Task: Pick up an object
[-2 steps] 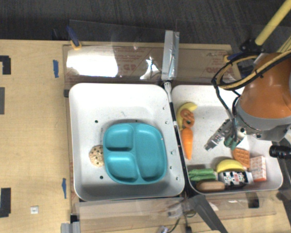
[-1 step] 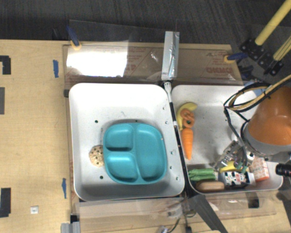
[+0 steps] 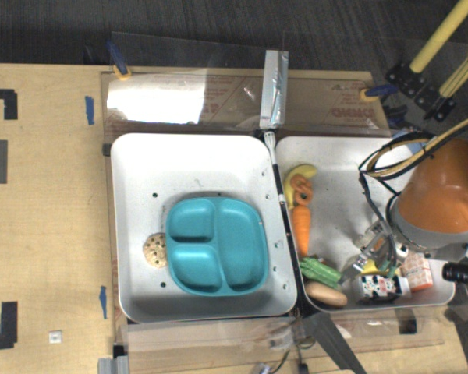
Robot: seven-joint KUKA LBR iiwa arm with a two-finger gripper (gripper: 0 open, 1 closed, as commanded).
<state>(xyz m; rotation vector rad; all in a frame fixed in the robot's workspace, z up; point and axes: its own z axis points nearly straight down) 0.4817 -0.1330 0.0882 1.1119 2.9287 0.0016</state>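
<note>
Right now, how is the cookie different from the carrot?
The cookie is round, pale and speckled; the carrot is long, orange and pointed. The cookie lies in the left bin touching the teal plate; the carrot lies in the right bin along the wall next to the left bin. Both look like small food items.

Orange carrot (image 3: 301, 230) in right bin (image 3: 335, 158)

We see a teal plastic divided plate (image 3: 217, 244) in the left white bin (image 3: 195, 158), a round speckled cookie (image 3: 154, 249) touching its left edge. In the right white bin (image 3: 335, 166) lie an orange carrot (image 3: 301, 228), a green vegetable (image 3: 320, 271) and a tan bread roll (image 3: 326, 293); the grey arm's gripper (image 3: 377, 257) hangs low beside them.
</note>
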